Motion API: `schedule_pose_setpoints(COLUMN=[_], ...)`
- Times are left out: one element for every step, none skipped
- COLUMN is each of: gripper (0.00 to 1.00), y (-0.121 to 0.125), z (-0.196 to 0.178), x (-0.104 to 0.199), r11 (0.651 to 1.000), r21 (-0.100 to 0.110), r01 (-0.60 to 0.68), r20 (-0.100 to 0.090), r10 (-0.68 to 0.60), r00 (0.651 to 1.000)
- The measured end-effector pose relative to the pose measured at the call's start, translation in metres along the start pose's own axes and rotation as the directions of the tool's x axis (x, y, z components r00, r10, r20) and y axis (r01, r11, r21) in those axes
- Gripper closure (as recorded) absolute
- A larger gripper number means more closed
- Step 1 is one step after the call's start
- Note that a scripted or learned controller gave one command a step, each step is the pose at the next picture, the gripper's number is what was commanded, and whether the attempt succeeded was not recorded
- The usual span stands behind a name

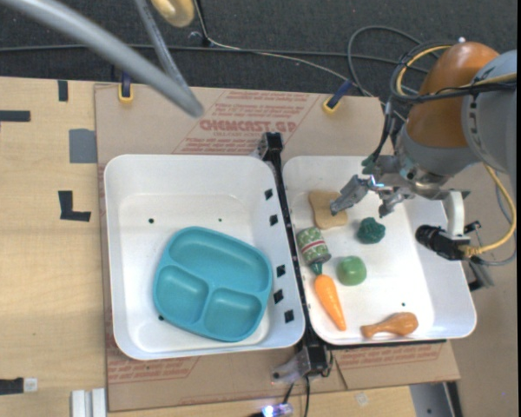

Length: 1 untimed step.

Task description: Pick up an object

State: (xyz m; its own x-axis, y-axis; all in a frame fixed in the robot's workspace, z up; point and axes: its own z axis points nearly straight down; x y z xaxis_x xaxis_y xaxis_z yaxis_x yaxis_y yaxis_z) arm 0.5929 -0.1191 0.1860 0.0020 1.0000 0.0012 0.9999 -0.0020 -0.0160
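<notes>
The right bin holds several toy foods. A tan block lies at its upper left, with a dark green lump to its right. Below these are a small green can, a green round piece, an orange carrot and a tan drumstick. My gripper hangs over the bin's upper part, open, fingers spread. One finger ends over the tan block's right edge, the other up and right of the dark green lump. Nothing sits between them.
In the left bin lies a teal divided plate. A black divider runs between the bins. The grey arm with its orange band comes in from the upper right, with cables around it. A black fitting sits at the right bin's right wall.
</notes>
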Motion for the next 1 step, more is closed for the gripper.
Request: schedule_pose_setpoints(gripper=[0.00], y=[0.0030], z=[-0.0086], x=[0.0003], r11=[1.000], r21=[-0.014], r01=[0.003], r20=[0.002], r10=[-0.003], r00=[1.000])
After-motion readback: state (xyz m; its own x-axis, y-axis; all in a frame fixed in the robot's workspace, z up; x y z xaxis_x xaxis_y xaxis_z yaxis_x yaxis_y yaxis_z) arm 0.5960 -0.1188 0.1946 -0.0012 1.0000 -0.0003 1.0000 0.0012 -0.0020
